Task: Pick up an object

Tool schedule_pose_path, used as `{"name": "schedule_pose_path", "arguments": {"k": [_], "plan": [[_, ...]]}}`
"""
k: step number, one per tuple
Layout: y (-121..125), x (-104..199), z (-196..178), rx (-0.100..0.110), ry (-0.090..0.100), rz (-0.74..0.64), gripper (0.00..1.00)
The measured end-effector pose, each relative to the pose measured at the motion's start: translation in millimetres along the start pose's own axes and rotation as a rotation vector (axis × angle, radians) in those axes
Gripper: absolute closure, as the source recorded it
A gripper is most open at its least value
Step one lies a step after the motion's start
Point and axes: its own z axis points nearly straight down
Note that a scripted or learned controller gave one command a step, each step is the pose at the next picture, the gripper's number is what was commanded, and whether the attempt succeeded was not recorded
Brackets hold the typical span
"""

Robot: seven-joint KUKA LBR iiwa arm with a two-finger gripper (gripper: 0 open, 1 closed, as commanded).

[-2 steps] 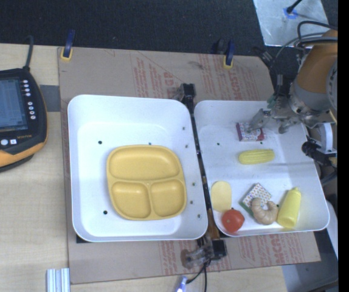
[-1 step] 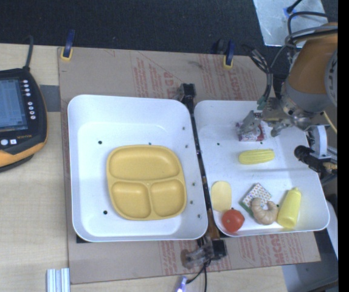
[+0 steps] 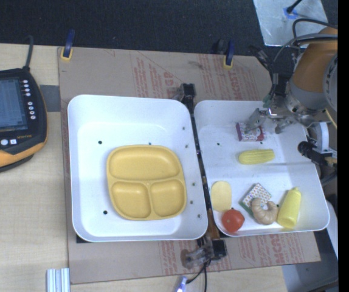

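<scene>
Arm [image 3: 313,72] angled down from right, tool [image 3: 266,117] above small packet [image 3: 250,132], finger state unclear.

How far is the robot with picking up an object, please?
Done: nothing is lifted yet. In hand: the hand is low in the right bin, beside the small pink packet. Left: grasping and raising it; corn and tomato lie untouched.

Divided tray [image 3: 145,181] in left bin [image 3: 83,126]
</scene>
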Motion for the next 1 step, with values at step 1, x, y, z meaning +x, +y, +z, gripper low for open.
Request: {"name": "schedule_pose_path", "arguments": {"k": [1], "plan": [[-26.3,77.1,-35.6,0.0,-0.001,-0.005,0.0]]}}
